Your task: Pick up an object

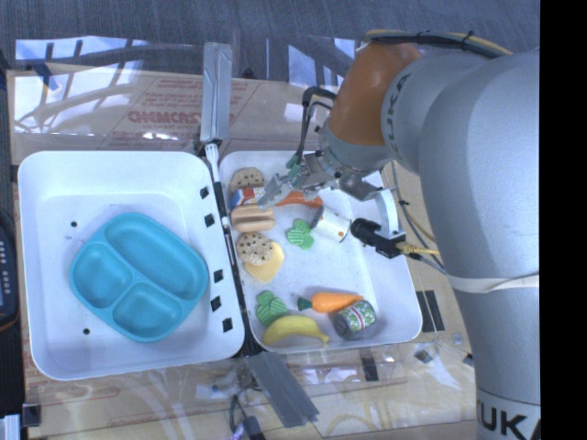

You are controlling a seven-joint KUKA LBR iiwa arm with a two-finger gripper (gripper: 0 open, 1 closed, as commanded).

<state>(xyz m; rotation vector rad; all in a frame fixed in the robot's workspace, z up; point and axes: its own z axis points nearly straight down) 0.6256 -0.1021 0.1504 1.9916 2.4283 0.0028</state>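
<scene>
My gripper (282,188) is low over the upper part of the right bin (401,287), reaching in from the right. A small orange item (299,198) lies right at its tip, partly hidden by it. Just below are a hot dog (252,218), a green piece (300,235) and a white cylinder (332,225). A round cookie-like piece (246,179) sits to the gripper's left. Nearer the front lie a speckled cookie (250,244), a yellow piece (265,265), a carrot (334,301), a can (355,319), a banana (293,330) and a green leafy piece (269,307).
The left bin (46,191) holds a blue divided plate (138,275). A hinged divider (225,246) runs between the two bins. The arm's grey body (468,154) covers the right bin's right side. Cardboard (119,108) lies behind the bins.
</scene>
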